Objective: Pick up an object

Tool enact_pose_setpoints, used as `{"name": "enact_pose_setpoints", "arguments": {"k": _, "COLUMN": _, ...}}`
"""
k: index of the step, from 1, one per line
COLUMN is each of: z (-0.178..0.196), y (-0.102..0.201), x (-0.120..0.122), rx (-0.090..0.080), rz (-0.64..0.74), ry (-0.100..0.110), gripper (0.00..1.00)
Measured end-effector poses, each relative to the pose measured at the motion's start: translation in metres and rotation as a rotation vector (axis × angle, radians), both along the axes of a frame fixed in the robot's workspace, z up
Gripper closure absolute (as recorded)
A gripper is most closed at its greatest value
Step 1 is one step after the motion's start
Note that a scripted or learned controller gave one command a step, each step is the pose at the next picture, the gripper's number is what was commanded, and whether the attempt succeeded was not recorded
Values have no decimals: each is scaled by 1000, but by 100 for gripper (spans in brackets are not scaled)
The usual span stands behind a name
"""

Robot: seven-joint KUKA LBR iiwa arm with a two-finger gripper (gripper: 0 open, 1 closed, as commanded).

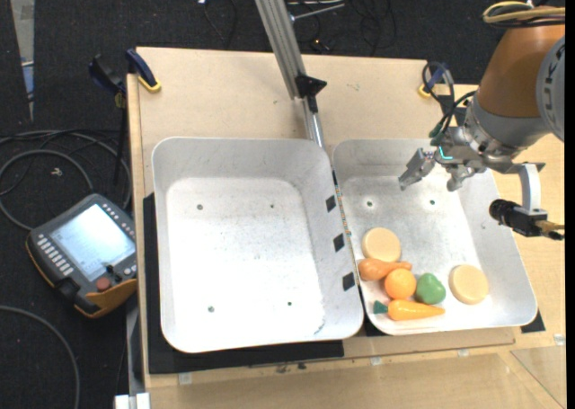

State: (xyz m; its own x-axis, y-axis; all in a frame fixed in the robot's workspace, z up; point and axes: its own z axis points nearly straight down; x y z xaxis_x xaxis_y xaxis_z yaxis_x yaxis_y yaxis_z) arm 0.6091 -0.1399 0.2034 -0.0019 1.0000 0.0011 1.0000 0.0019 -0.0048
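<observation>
- 1 arm [526,75] reaches in from the right, its orange band above the wrist, bent down over the far part of the right bin [503,245].
- The gripper [437,174] hangs above that bin's far half with its 2 fingers spread apart, 1 finger [413,169] pointing toward the bin's far left corner, and nothing sits between them.
- 6 toy foods lie clustered along the right bin's near edge, well apart from the gripper: a pale round disc [382,244], an orange ball [400,284], a green piece [430,288], a carrot [415,310], a second pale disc [469,283] nearer the right wall, and an orange piece [375,267] just under the first disc.
- The right bin's far half is bare floor beneath the gripper.
- The left bin [180,218] touches the right bin along their shared edge.
- A grey pole [280,25] slants over the bench's far edge.
</observation>
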Motion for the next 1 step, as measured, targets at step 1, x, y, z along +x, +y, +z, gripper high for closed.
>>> {"name": "enact_pose_setpoints", "arguments": {"k": 1, "z": 3, "y": 0, "x": 1, "rx": -1, "rz": 0, "ry": -5, "gripper": 0}}
